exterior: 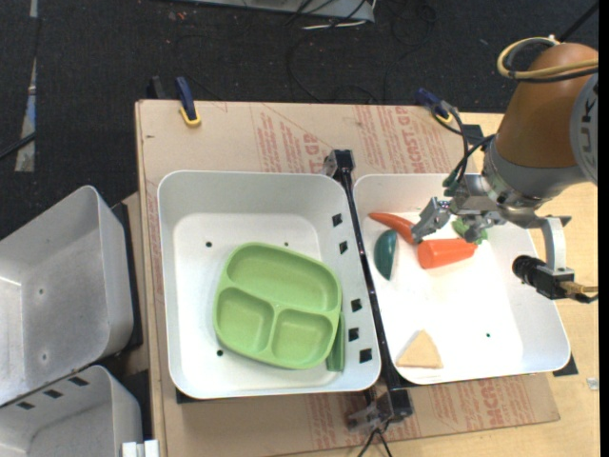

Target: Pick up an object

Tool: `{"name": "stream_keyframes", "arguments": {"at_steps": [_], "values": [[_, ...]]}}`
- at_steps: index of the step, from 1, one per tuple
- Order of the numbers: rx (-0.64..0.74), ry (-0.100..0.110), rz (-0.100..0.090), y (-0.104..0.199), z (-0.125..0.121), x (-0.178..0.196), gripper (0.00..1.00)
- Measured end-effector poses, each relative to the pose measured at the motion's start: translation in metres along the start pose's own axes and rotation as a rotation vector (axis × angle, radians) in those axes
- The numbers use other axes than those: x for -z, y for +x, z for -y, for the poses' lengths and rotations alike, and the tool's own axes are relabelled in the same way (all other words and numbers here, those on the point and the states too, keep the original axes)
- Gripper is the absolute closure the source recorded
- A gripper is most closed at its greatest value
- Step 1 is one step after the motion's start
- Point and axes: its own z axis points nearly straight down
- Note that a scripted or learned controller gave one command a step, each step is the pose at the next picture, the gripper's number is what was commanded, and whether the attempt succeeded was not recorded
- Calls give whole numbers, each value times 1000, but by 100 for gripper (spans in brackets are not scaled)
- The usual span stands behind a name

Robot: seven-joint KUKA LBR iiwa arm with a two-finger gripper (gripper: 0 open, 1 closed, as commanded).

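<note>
In the right bin [533, 350]: gripper [455, 219], finger state indiscernible, directly over an orange carrot-like piece [447, 251]. Piece's long axis runs left-right. Teal piece [384, 253] lies just left.

You saw a pale green tray [278, 305] in the white left bin [181, 255]. The white right bin [533, 331] held an orange carrot [445, 251], a dark teal piece [385, 254] and a tan wedge [420, 351].
</note>
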Motion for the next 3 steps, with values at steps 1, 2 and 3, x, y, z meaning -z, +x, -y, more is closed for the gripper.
{"name": "stream_keyframes", "arguments": {"at_steps": [1, 2, 3], "values": [[-4, 1, 0, -5, 4, -63, 0], [-4, 1, -1, -6, 12, -109, 0], [-5, -6, 1, -6, 10, -96, 100]]}}
